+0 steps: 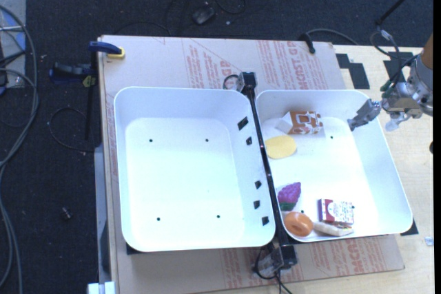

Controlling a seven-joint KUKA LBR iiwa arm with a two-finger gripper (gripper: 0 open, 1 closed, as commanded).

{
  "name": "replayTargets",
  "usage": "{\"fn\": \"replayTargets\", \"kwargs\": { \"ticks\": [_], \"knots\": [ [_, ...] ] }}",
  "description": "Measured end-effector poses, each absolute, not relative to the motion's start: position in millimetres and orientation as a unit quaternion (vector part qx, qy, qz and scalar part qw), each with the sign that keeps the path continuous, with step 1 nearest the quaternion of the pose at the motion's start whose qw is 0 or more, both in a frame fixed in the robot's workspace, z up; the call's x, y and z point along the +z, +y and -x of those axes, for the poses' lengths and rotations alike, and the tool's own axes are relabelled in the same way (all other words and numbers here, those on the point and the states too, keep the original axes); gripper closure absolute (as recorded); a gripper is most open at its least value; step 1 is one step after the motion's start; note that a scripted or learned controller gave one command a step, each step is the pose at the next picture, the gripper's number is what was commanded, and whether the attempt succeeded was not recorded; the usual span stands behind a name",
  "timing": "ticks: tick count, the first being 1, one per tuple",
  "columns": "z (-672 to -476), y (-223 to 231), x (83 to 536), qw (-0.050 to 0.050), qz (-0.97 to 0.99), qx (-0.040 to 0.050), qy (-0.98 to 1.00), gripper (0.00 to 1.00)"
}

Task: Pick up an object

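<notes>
The right bin holds several small items. An orange-and-white carton lies near its far wall, with a yellow lemon-shaped piece just in front of it. Nearer the front are a purple grape bunch, an orange ball, a red-and-white packet and a pale beige stick. My gripper hovers over the bin's far right rim, well right of the carton. It is open, with nothing between its fingers.
The left bin sits beside the right one, a black divider strip between them. Both rest on a cardboard sheet. Cables and a blue clamp lie off to the left.
</notes>
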State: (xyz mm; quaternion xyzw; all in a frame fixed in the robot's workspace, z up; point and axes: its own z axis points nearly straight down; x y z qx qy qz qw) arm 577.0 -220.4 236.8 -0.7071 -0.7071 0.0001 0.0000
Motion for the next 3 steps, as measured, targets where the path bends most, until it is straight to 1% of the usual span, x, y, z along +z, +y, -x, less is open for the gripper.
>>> {"fn": "replayTargets", "kwargs": {
  "ticks": [1, 2, 3],
  "knots": [
    [-589.6, -222, 207, 0.001, 0.707, 0.0006, -0.707, 0.00],
    [-613.9, -222, 225, -0.001, 0.707, -0.0003, -0.707, 0.00],
    [-616.3, -222, 214, 0.000, 0.707, 0.0001, -0.707, 0.00]
  ]
}}
